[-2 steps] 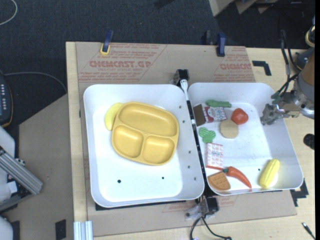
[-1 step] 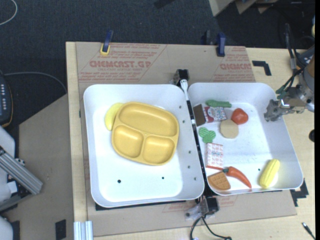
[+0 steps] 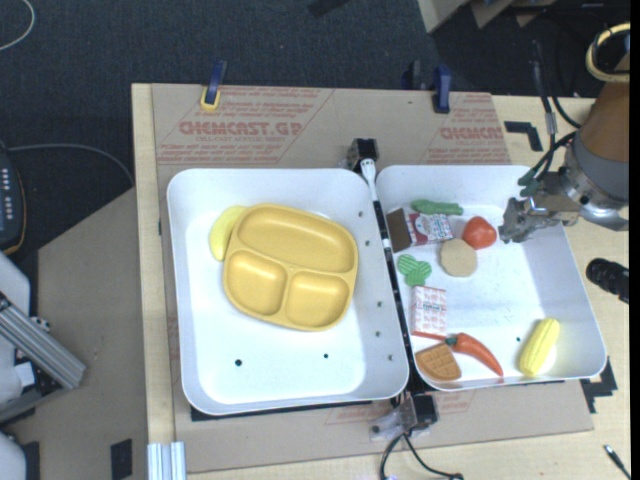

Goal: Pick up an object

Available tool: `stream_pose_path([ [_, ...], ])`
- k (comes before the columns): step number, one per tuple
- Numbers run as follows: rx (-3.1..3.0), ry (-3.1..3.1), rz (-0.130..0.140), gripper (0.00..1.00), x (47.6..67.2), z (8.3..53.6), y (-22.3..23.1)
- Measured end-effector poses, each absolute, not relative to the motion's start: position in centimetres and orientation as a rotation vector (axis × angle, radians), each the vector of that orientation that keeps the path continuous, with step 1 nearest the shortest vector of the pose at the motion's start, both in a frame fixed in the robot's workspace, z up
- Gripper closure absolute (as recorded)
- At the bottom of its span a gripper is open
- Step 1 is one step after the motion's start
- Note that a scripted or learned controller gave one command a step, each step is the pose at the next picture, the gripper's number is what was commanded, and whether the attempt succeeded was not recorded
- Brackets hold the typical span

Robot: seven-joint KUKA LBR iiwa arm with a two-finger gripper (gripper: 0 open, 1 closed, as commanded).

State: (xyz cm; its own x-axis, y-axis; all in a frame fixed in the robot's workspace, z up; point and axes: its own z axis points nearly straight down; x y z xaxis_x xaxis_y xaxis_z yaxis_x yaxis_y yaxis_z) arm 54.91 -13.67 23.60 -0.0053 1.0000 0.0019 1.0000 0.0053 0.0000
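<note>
My gripper (image 3: 520, 222) hangs over the upper right part of the right bin (image 3: 575, 278), just right of a red tomato (image 3: 480, 232). Nothing shows held in it. A beige round piece (image 3: 459, 259) lies just below the tomato. Further left are a green pod (image 3: 437, 207), a red-and-white packet (image 3: 432, 228), a brown bar (image 3: 398, 230) and a green leafy piece (image 3: 413, 266). Lower down lie a white packet with red print (image 3: 430, 308), an orange carrot (image 3: 477, 349), a brown waffle-like piece (image 3: 438, 364) and a yellow corn cob (image 3: 540, 346).
The left bin (image 3: 200, 298) holds a yellow divided plate (image 3: 290, 266) with a small yellow object (image 3: 224, 230) tucked at its upper left. The grey arm (image 3: 600, 168) enters from the right, above the right bin's far corner. Clamps sit between the bins.
</note>
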Motion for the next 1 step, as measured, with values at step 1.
stream_pose_path([
  [1, -2.213, -2.226, -0.001, 1.0, 55.14, 22.75, -7.8],
])
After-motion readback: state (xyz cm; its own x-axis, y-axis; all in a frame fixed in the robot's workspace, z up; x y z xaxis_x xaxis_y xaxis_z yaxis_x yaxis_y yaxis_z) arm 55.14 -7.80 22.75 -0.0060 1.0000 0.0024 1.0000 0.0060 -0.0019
